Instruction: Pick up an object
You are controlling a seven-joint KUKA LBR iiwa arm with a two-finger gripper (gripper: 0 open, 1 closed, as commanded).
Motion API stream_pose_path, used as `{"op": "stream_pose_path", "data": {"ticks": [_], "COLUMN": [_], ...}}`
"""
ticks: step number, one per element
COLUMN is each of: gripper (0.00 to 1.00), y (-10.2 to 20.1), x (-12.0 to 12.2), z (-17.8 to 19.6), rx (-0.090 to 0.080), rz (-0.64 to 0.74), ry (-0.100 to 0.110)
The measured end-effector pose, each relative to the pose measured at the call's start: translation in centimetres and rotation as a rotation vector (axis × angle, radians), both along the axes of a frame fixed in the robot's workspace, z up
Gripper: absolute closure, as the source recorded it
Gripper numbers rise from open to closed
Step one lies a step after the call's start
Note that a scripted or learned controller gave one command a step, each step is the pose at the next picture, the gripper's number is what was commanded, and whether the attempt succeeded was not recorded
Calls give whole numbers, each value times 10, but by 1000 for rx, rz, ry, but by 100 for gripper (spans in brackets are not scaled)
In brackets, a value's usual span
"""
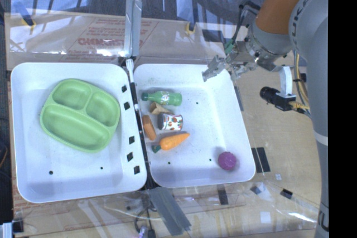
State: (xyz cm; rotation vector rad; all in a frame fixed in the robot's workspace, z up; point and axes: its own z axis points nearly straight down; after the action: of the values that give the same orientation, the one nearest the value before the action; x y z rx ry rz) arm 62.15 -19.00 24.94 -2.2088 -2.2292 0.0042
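- The gripper [218, 68] hangs over the far right corner of the right bin [195, 173], at the end of the grey arm [304, 19] with its orange band, which comes in from the right.
- Whether the tool is wide or narrow cannot be told from here; the metal parts at its tip are too small and blurred. Nothing can be seen held in it, and it touches none of the objects.
- The objects to pick lie in the right bin, mostly clustered against its left wall, well apart from the gripper.
- A green bottle [163, 98] lies on its side at the far end of that cluster.
- Just near of the bottle sits a small can [170, 122] with a red and white label, with a small brownish piece [158, 109] between the two.
- An orange carrot [174, 141] lies near of the can, its green end pointing left; a second orange piece [149, 128] lies just left of the can along the wall.
- A purple ball [227, 160] sits alone in the near right corner of the bin.
- The left bin [33, 175] holds a green divided plate [81, 115] with three compartments.
- A row of black clips [130, 142] runs along the seam between the two bins.
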Motion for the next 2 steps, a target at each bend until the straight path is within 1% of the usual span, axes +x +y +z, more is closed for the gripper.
{"op": "stream_pose_path", "data": {"ticks": [1, 2], "gripper": [0, 0], "y": [21, 74], "x": [-8, -66], "z": [-134, -159], "rx": [-1, 0], "rz": [2, 50], "ry": [0, 1]}}
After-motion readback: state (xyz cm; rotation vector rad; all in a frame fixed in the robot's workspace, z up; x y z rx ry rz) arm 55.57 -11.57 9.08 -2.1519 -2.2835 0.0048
